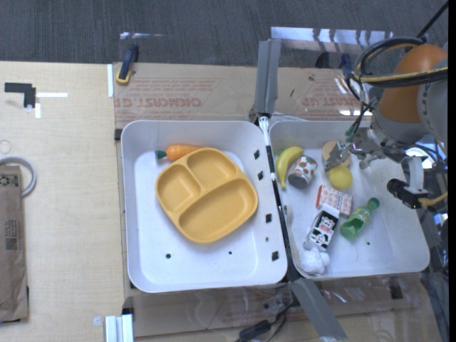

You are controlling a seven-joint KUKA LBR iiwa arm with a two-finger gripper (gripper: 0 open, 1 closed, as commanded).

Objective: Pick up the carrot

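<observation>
The carrot [182,150] is in the left bin [135,212], tucked against the yellow divided plate's [206,194] top-left rim. The tool [340,155] hovers over the right bin by the lemon [341,178]; can't tell its state. Looks like the approach step: next it needs to cross over.

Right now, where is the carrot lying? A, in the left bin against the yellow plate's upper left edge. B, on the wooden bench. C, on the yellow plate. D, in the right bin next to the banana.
A: the carrot lies in the left bin, against the upper left rim of the yellow plate.
</observation>
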